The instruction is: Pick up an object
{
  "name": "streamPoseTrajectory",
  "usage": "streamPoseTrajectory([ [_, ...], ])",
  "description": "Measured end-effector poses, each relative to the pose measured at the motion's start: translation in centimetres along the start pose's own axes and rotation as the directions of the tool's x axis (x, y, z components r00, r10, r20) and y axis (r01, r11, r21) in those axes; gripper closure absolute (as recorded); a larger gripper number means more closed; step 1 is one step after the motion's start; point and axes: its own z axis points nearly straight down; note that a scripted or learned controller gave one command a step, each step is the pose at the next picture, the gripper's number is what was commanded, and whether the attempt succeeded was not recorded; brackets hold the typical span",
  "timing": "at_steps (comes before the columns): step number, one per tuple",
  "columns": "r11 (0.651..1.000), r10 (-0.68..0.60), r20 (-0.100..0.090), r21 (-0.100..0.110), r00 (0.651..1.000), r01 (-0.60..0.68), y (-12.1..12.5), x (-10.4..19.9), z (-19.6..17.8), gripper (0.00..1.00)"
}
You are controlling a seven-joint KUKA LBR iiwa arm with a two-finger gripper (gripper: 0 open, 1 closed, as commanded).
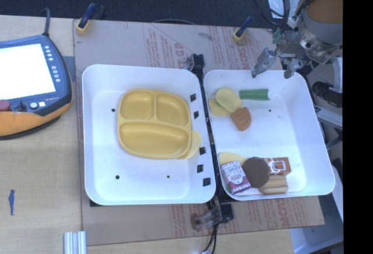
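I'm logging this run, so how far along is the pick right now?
Nothing looks picked yet. The gripper is open above the right bin's far rim with nothing between its fingers. The green piece, the tan pieces and the brown disc all lie in that bin. Descending, closing on one and lifting are left.

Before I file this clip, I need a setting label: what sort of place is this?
Probably a robotics lab bench: two shallow white bins of toy food, a grey two-finger gripper open above them, and an orange-edged control pendant.
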Motion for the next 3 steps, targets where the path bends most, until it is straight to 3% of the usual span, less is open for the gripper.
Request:
streamPoseTrajectory([
  [1, 1.000, 0.001, -0.001, 0.005, 1.000, -0.001, -3.3, 1.8, 18.3, 0.00],
  [2, 1.000, 0.004, 0.002, -0.001, 1.000, -0.004, -3.0, 1.5, 16.5, 1.00],
  [3, 1.000, -0.009, -0.004, -0.012, 1.000, 0.009, -1.1, 11.1, 6.9, 1.00],
])
